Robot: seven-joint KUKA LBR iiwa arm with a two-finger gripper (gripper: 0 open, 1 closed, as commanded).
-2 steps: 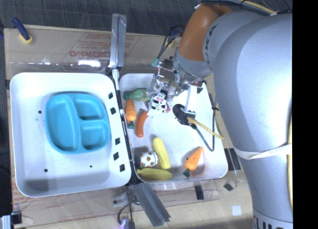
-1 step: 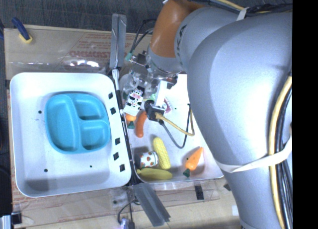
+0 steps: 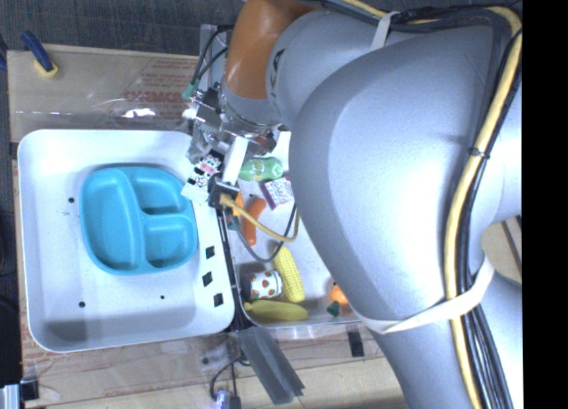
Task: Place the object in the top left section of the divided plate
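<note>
Gripper (image 3: pixel 211 172) hangs below the orange band of the grey arm (image 3: pixel 390 159), over the seam where the two white bins meet; whether it is wide, narrow or holding anything, I cannot tell, since cables and the wrist body crowd it.

Left of it, in the left bin (image 3: pixel 53 301), lies the blue divided plate (image 3: pixel 138 218), its nearest edge close to the gripper but apart from it. Its sections look bare.

Right of the gripper and a little lower, in the right bin (image 3: pixel 293 332), the loose objects lie together. Nearest is a green object (image 3: pixel 263 169), just beside the gripper, with a small white and purple packet (image 3: pixel 279 191) below that. An orange carrot-like piece (image 3: pixel 251 221) lies just below the gripper, crossed by a thin cable. Farther down are a yellow corn cob (image 3: pixel 289 276), a white cup with spots (image 3: pixel 264 286) beside it, and a yellow banana (image 3: pixel 277 311) by the bin's lower rim. A small orange piece (image 3: pixel 336 293) peeks out from under the arm.
</note>
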